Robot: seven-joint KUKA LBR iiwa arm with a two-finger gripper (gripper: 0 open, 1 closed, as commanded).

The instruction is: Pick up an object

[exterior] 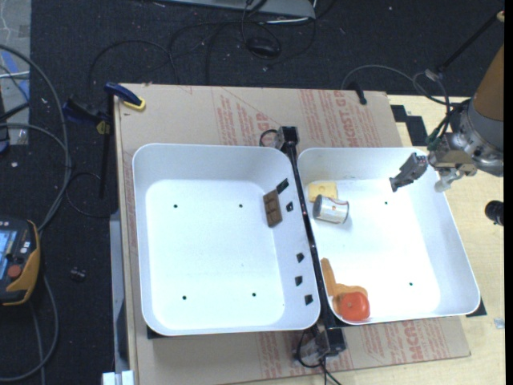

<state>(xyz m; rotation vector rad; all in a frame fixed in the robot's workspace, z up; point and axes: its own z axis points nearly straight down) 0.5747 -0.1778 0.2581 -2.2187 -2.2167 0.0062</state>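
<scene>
Landmark: the right bin [449, 239], white and shallow, on the desk [208, 119].

Item 1. My claw [425, 171]: poised over the right bin's far right corner, just inside the rim. Two fingers spread apart, one dark finger [407, 172] pointing toward the bin's middle, the other paler and nearer the rim. Nothing lies between them. My grey arm comes in from beyond the bin's right side.

Item 2. Can [330, 209]: small, silvery, on its side in the right bin's far left part, well apart from my claw.

Item 3. Yellow block [322, 189]: pale, flat, touching the can on its far side, near the bin's left wall.

Item 4. Red ball [353, 304]: round, red-orange, in the right bin's near left corner.

Item 5. Orange piece [335, 283]: elongated, lying against the ball on its far left side, along the bin's left wall.

Item 6. Left bin [160, 231]: white, just beside the right bin, the two rims meeting.

Item 7. Brown bar [272, 209]: small, dark, in the left bin on the slope nearest the right bin.
</scene>
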